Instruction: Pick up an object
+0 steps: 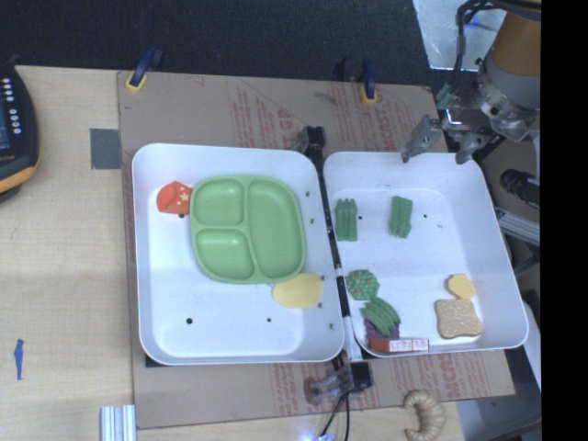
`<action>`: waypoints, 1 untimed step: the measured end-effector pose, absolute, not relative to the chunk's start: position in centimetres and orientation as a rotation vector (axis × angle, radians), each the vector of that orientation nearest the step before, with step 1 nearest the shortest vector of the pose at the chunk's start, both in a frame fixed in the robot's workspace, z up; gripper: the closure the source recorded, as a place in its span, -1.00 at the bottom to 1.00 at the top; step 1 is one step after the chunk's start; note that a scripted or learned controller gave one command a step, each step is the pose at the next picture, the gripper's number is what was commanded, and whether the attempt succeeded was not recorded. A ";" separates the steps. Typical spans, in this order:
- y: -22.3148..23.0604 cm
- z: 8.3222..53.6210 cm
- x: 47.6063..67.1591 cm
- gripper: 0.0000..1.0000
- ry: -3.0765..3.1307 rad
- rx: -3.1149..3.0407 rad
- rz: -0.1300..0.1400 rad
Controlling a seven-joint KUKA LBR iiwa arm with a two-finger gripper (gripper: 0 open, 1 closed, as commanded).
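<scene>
My gripper (443,147) hangs over the back rim of the right bin (487,214), its two fingers spread apart with nothing between them. In that bin lie two green ridged pieces (345,219) (401,216), a green broccoli-like piece (362,284), a green leafy piece with a red label (384,321), a tan toast slice (457,319) and a small yellow piece (460,287). The left bin (156,274) holds a green divided plate (248,229), a red piece (174,197) by its left side and a yellow piece (298,291) at its front right.
Cardboard (230,108) lies under both bins, held by blue clamps (142,68) at the back. A black and orange pendant (14,127) sits at the far left. A tan curled object (424,415) lies in front of the right bin.
</scene>
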State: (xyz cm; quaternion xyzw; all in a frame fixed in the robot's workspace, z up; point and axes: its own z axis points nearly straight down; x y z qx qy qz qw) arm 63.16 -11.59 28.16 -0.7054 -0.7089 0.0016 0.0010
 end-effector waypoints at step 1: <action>-15.3 18.6 62.1 -1.00 -2.219 -2.213 0.013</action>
